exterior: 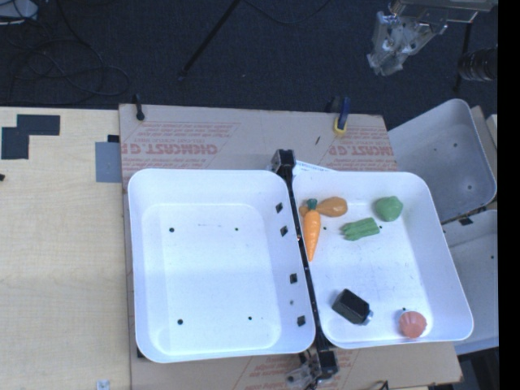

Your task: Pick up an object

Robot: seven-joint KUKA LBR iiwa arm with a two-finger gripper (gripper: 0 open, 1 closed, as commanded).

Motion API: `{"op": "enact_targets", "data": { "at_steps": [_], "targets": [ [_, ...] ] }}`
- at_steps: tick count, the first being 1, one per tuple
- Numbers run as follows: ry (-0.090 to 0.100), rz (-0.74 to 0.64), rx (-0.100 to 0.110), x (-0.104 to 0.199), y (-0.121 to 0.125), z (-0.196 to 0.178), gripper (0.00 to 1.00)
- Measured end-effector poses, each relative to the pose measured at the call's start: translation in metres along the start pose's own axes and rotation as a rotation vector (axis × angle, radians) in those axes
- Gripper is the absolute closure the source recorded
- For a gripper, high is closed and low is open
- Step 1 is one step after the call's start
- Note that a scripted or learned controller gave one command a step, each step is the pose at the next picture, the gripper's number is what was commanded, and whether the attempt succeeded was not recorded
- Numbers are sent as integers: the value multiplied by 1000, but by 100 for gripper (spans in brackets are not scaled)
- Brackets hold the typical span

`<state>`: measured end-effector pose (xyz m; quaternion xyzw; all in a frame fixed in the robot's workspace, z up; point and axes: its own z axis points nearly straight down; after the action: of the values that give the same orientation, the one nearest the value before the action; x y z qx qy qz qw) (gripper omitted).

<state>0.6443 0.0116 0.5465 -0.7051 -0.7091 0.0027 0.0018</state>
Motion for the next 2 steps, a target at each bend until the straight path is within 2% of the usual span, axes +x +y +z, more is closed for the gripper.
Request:
{"op": "enact_targets", "data": {
  "at_steps": [1, 2],
  "targets": [
    [4, -4, -1, 82, -59, 9, 100],
    [2, 0, -2, 126, -117, 9, 100]
  ]
}}
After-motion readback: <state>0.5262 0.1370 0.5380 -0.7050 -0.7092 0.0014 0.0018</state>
